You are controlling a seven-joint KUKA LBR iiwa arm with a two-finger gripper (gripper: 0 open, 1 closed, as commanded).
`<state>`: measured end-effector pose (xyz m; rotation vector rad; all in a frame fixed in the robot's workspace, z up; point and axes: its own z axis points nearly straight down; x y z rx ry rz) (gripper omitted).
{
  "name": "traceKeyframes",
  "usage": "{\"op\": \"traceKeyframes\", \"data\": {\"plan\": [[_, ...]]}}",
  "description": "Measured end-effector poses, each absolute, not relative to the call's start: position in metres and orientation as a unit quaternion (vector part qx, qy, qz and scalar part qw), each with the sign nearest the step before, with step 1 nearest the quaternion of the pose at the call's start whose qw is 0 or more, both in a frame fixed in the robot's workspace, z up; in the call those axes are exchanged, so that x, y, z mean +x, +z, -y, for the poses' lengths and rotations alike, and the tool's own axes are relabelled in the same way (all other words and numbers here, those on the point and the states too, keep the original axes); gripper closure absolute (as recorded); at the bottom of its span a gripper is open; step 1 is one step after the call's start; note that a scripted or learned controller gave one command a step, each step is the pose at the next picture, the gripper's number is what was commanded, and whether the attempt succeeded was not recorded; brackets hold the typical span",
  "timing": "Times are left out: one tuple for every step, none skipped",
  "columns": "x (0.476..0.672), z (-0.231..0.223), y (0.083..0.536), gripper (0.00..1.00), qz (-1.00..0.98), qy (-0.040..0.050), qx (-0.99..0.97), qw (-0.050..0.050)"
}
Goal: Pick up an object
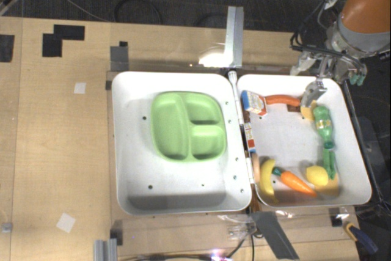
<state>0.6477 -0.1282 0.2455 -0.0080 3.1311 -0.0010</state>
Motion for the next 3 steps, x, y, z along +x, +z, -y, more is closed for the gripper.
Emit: {"op": "traceKeyframes", "data": {"plan": [[0.600, 0.130, 0.123, 0.00, -1.000, 0.0007, -0.002, -0.001], [0.502, 0.090, 0.097, 0.00, -1.000, 0.0005, -0.030, 0.002], [0.616, 0.152, 0.089, 0.00, -0.983, -0.0022, -0.181, 0.007]]}}
